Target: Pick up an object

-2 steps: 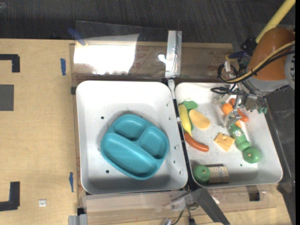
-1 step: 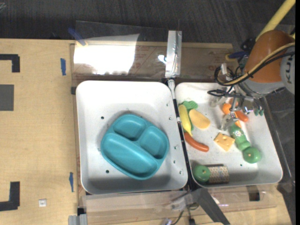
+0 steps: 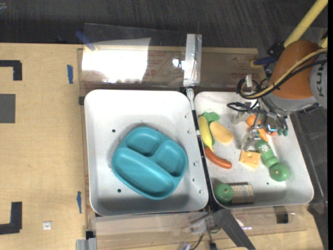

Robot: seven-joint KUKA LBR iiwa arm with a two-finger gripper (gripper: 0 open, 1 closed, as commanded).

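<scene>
The right bin (image 3: 306, 190) holds several toy foods. My gripper (image 3: 256, 135) hangs low over its upper right part, the arm's orange band (image 3: 294, 69) behind it. An orange carrot-like piece (image 3: 252, 120) lies partly under the gripper. Just below the gripper sits a yellow cheese wedge (image 3: 250, 159), and to its right a green piece (image 3: 269, 158) and a green ball (image 3: 279, 173). Further left lie a yellow banana (image 3: 206, 133), a yellow-orange fruit (image 3: 223, 134) and a red sausage (image 3: 217, 159). I see nothing lifted clear of the bin floor.
A teal divided plate (image 3: 150, 162) lies in the left bin (image 3: 99, 139). A green apple (image 3: 224, 192) and a speckled grey-brown cylinder (image 3: 242, 192) rest at the right bin's front edge. Cables (image 3: 250, 90) hang by the wrist. The divider wall (image 3: 197, 139) separates the bins.
</scene>
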